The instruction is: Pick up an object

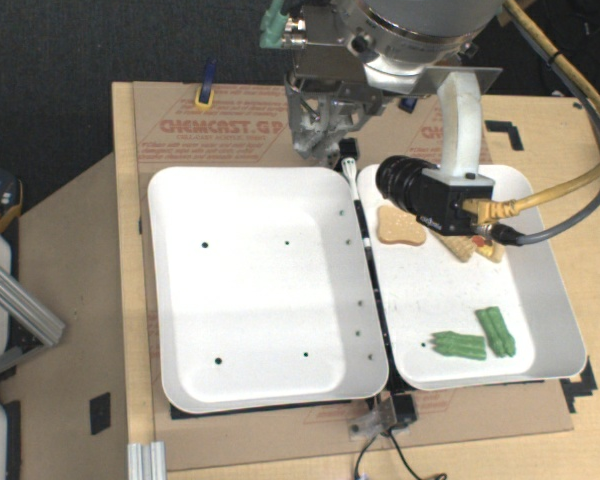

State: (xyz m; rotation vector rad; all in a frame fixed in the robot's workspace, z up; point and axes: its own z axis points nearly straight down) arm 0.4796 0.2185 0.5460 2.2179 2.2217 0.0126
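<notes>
Two shallow white bins sit side by side on a brown board. The right bin (550, 298) holds the objects. Two green ridged pieces lie near its front edge: one green piece (459, 345) has its long axis running nearly left to right, and the other green piece (497, 330) is angled, its long axis running from upper left to lower right, so that the pair forms a loose V, their near ends just apart. A tan bread-shaped piece (398, 227) lies flat near the bin's back left, beside the divider between bins. A small tan item (477, 247) shows at the edge of a black cylindrical unit (427, 197) that hangs over the bin – a yellow hose (560, 189) runs from it to the right. The left bin (250, 288) shows four small dark dots. The gripper (327, 136) hangs above the back rim between the bins, well apart from the green pieces and behind the bread piece; whether it is open, or grasps anything, cannot be told. Red lettering on the board (220, 125) reads roughly "CHEMCAST GP" – partly hidden.
</notes>
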